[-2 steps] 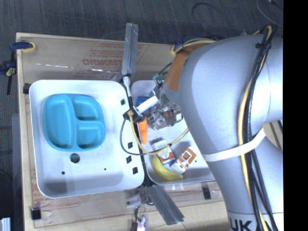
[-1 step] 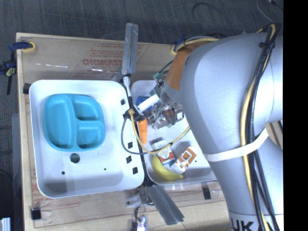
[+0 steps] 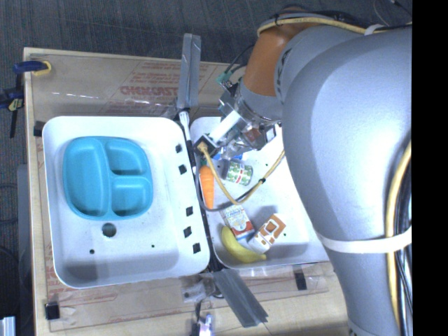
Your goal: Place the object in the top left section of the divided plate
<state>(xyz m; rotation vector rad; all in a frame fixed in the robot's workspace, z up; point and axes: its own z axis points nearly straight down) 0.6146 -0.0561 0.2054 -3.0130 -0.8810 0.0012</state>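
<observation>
A blue divided plate [image 3: 105, 177] lies in the upper left part of the left bin [image 3: 126, 264], with nothing in its sections. My gripper [image 3: 233, 148] hangs low over the top of the right bin [image 3: 297, 247], far from the plate. Just below it are an orange carrot [image 3: 207, 186], lying along the bin's left wall, and a green and white can [image 3: 239, 173]. The arm's bulk hides the gripper's tips and the right side of that bin.
Lower in the right bin lie a yellow banana [image 3: 241, 249], a small carton [image 3: 237, 218] and a brown and white box [image 3: 270, 231]. A small dark round spot [image 3: 108, 230] sits below the plate. A raised divider with black clips [image 3: 189, 187] separates the bins.
</observation>
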